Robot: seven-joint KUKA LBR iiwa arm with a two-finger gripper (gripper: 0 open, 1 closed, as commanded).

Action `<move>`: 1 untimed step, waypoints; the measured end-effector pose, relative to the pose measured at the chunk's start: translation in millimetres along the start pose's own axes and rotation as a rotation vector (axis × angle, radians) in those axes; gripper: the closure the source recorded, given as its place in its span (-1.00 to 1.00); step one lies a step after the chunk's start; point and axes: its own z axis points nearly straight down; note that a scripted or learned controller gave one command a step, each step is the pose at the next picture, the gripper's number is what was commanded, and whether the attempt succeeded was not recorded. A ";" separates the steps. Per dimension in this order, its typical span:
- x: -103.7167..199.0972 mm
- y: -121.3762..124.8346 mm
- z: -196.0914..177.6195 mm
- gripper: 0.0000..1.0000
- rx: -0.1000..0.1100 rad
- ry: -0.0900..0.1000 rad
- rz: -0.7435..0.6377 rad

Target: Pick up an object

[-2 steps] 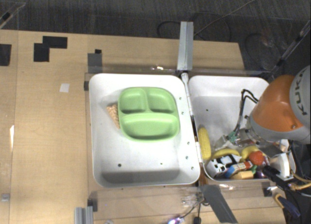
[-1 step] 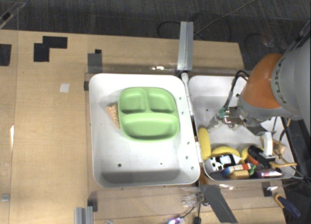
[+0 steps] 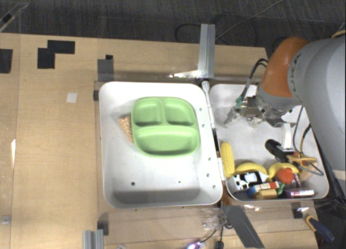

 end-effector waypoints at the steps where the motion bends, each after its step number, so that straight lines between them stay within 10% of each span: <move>1: -13.4 57.0 3.1 -1.00 0.006 0.000 0.039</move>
